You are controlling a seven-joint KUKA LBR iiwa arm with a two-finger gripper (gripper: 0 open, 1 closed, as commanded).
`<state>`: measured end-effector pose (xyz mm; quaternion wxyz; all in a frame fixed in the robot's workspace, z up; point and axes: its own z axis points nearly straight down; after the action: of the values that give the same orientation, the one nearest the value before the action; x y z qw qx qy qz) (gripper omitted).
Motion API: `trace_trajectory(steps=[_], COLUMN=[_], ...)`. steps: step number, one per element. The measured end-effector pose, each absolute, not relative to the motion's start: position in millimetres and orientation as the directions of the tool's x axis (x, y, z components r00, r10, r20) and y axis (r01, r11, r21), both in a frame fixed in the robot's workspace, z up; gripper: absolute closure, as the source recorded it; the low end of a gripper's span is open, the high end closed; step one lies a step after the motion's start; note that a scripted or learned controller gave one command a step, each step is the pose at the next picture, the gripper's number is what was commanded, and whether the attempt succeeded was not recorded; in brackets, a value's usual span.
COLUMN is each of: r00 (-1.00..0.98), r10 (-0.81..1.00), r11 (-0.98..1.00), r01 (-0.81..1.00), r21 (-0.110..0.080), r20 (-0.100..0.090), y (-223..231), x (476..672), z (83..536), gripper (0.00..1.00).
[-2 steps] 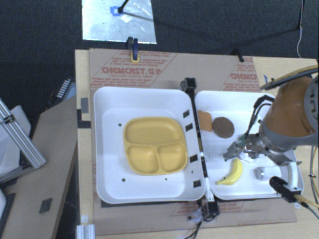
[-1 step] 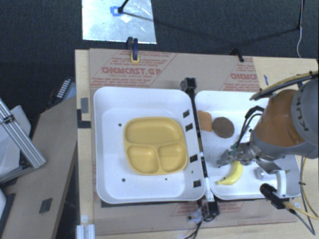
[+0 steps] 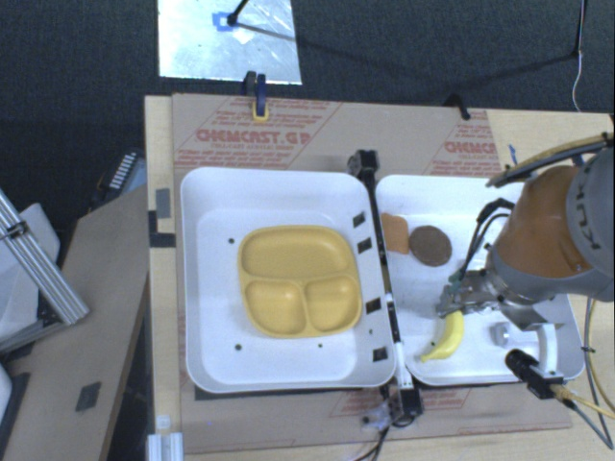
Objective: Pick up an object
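The gripper (image 3: pixel 459 296) sits low in the right bin (image 3: pixel 413 195), at the lower right of the frame, just above the upper end of a yellow banana (image 3: pixel 445 337). Its tip is a small dark and metallic cluster, and from this angle I cannot tell how far it is opened or whether it has hold of anything. The banana lies on the bin floor, curving down and to the left from the gripper toward the bin's lower left corner; whether the gripper touches it cannot be told.

Behind the gripper, the arm (image 3: pixel 553 233) runs to the right edge of the frame, its orange band bulking over the right half of the bin, with black cables looping along its left side.

Up and to the left of the gripper, near the bin's upper left, a round brown disc (image 3: pixel 430 245) lies flat, with an orange block (image 3: pixel 393 232) just beside it on the left, against the divider between the bins.

The left bin (image 3: pixel 207 257) fills the middle of the frame and holds a yellow three-compartment plate (image 3: pixel 293 279), lying flat near its centre.

Both bins rest on a cardboard sheet (image 3: pixel 317 133) printed with red lettering.
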<state>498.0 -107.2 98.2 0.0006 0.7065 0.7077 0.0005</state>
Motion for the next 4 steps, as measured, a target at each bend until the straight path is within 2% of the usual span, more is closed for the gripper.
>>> trace_trajectory(steps=[2,3,4], r00=[-0.004,-0.004,-0.008], r10=[1.000,1.000,1.000], r11=[0.004,0.004,0.008], r01=[1.000,1.000,1.000], r21=[0.009,0.004,0.003], r20=[-0.002,-0.001,0.001], y=[-102,-102,-61], x=[507.7,509.0,526.2], z=[206,221,216], gripper=[1.00,1.00,1.00])
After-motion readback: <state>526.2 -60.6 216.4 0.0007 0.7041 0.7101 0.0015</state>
